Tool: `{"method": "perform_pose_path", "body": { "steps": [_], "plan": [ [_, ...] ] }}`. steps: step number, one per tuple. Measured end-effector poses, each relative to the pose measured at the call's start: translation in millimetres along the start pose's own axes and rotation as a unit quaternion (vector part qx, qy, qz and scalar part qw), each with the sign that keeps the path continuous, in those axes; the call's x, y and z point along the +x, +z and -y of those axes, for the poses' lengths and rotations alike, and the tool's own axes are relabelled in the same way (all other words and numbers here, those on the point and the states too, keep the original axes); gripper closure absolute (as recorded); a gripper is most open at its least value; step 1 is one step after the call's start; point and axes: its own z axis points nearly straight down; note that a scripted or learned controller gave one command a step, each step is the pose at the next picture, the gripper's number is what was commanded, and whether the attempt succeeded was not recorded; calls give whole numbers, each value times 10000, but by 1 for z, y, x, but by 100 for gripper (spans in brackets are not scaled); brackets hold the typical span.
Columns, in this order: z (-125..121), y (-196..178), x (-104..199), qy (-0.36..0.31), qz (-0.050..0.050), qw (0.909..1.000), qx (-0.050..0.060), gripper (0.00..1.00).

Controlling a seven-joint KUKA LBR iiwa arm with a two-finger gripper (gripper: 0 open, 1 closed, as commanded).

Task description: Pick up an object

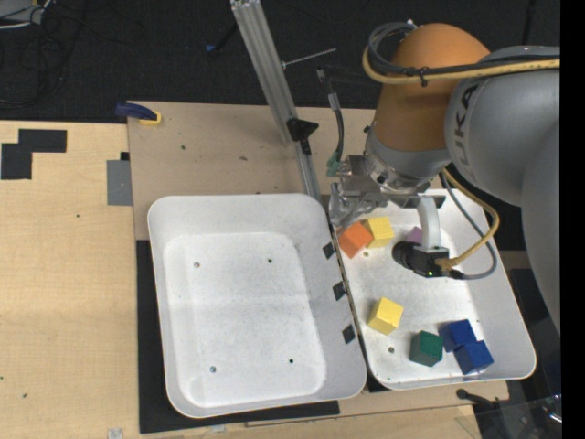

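Gripper (352, 210) sits low at centre-right of frame, beside the orange block (356, 238) and a yellow block (380, 230) in the right bin (512, 323). Pincer state: cannot tell. Risk: the two touching blocks and the nearby bin wall may deflect the grasp.

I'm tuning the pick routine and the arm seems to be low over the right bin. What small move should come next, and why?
Probably a short descent onto the orange block. The gripper sits at the right bin's upper left corner, just above that block, and a yellow block lies against the block's right side, so staying centred on the orange one looks wise. The grasp state isn't readable.
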Motion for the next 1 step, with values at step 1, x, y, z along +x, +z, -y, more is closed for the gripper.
{"method": "perform_pose_path", "body": {
  "steps": [1],
  "plan": [
    [8, 15, 46, 3, 4, 10000, 12, 100]
  ]
}}
